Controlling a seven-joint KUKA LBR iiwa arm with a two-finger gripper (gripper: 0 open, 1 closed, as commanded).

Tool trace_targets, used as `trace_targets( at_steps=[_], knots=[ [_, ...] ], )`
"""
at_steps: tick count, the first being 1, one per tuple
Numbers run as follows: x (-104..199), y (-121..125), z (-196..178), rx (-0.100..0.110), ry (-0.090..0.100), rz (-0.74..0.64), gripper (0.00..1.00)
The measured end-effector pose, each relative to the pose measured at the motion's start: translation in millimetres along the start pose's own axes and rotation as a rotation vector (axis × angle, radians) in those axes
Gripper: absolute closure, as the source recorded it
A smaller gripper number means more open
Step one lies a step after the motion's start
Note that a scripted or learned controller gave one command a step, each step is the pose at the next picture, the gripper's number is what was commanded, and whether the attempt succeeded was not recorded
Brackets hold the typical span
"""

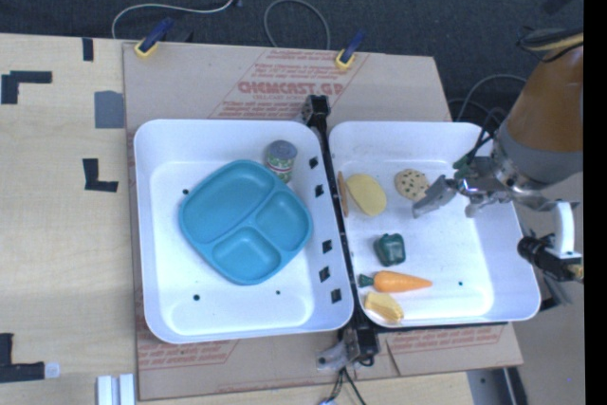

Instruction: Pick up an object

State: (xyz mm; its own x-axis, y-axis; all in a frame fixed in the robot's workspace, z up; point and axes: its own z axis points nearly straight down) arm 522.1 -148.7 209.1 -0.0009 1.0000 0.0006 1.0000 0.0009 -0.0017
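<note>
Inside, left bin [152,204]: blue tray [247,221], can [281,158]

- The brown cardboard sheet [285,85] under the two bins carries red print just behind them. The big line seems to read "CHEMCAST GP", tilted and blurred; I would not swear to each letter.
- Smaller red lines sit above and below it, and more red print shows on the front edge, all too small to read.
- The small can [281,158] has a label, unreadable.
</note>
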Motion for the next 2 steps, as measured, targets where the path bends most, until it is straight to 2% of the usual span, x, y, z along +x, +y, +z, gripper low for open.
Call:
trace_targets(
  at_steps=[1, 2],
  knots=[
    [53, -13, 115, 0.009, 0.004, -0.003, 0.00],
    [50, -11, 100, 0.004, 0.001, 0.000, 1.00]
  ],
)
